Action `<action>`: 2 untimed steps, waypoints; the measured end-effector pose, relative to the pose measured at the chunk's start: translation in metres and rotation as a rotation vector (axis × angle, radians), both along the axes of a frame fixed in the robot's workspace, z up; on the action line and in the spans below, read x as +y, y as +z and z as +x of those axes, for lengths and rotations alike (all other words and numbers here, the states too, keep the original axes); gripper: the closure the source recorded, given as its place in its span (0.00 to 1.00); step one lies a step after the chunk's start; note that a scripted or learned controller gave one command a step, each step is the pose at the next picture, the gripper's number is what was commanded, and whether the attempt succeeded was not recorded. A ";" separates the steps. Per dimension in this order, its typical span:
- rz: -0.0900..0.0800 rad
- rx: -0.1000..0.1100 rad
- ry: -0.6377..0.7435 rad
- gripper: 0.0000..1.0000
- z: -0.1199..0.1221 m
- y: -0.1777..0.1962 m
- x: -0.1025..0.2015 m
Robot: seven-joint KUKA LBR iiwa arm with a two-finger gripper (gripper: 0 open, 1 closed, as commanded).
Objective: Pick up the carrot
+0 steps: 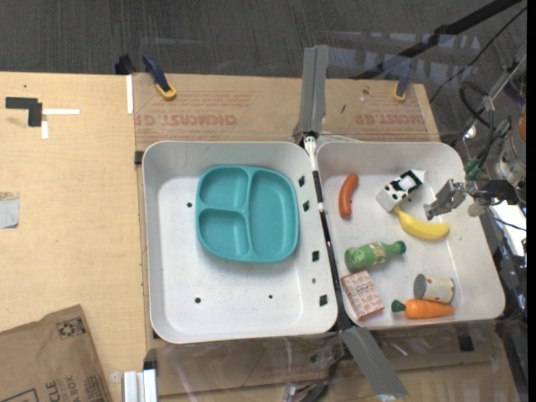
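One carrot (pixel 430 309), orange with a green stub, lies flat in the right bin (pixel 494 262), near corner, beside a small can (pixel 435 288). Gripper (pixel 442 204) hovers above the banana (pixel 421 226), fingers parted, grasping nothing.

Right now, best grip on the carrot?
Grip the carrot mid-body from above, fingers closing across its width. It lies flat, long axis left-right, by the bin's near wall. The cup crowds its far side; come down vertically.
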State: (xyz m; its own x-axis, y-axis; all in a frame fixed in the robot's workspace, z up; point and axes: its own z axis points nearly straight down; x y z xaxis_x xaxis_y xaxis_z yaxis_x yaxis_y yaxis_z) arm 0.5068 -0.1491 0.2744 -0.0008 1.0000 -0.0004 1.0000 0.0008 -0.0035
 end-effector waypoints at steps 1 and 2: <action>0.001 -0.001 0.125 0.00 -0.029 -0.082 -0.002; 0.002 -0.002 0.388 0.00 -0.030 -0.183 -0.002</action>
State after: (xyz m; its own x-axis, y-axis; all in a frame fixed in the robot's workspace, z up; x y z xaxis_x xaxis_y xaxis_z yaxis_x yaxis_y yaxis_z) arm 0.4771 -0.1511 0.0911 -0.3787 0.9255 0.0010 0.9255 0.3787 -0.0009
